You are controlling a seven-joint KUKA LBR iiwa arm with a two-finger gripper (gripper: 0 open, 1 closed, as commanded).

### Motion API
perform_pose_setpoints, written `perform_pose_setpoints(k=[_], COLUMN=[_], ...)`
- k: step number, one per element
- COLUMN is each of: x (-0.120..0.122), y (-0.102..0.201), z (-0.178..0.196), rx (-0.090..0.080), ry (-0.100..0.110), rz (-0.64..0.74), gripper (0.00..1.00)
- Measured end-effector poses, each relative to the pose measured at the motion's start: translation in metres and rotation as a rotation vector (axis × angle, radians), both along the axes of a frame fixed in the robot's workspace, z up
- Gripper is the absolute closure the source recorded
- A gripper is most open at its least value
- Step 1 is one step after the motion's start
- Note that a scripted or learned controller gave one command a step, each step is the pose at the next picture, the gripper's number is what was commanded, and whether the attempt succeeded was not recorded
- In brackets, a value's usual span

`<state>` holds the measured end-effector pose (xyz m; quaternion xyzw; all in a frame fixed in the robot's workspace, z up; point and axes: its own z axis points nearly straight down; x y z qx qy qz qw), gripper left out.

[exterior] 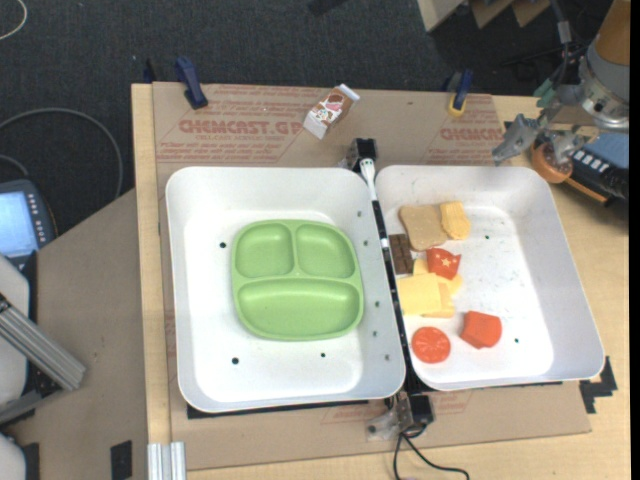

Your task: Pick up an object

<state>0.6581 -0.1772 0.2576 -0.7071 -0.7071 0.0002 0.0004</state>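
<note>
Pincer (520,138) blurred, arm (610,28) cut off

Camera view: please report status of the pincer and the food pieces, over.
Pincer above right bin's far rim, holding nothing visible. Food pieces clustered at that bin's left side, untouched. Green plate in left bin, nothing blocking.

It looked like a robotics lab: two white bins (190,268) sat on a cardboard sheet (250,123) clamped by blue clips (190,81), with loose cables (420,453) and dark carpet (200,18) around the bench.
</note>
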Motion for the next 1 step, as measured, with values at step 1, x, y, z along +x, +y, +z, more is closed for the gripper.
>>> perform_pose_setpoints(k=[1], x=[-0.0117], y=[0.0381], z=[-0.0755], rx=[0.003], ry=[0.008], rz=[0.003], gripper=[0.00])
